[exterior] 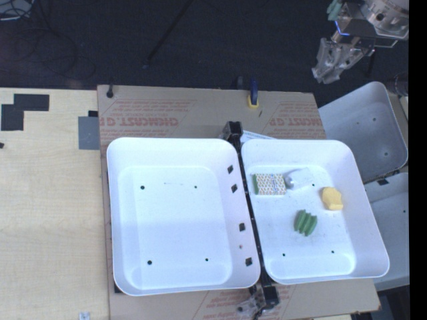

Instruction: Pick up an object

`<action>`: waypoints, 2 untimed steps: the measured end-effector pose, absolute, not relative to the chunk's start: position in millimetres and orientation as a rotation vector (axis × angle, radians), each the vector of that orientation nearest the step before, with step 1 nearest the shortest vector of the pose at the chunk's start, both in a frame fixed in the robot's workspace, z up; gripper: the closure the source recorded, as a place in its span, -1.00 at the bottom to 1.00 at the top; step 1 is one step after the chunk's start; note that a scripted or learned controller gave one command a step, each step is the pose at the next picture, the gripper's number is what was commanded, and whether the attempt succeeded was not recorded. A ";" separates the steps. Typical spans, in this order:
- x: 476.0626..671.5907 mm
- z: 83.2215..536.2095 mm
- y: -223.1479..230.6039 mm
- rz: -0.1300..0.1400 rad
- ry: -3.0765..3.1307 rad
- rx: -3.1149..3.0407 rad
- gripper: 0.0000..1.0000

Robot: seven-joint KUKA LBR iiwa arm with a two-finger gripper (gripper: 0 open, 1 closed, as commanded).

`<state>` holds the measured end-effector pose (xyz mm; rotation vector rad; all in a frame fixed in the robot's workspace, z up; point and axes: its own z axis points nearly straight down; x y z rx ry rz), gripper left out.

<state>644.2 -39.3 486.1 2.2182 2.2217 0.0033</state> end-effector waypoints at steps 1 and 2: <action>643.9 541.2 -37.3 0.003 2.222 2.218 1.00; 643.5 457.9 16.8 -0.013 2.234 2.222 1.00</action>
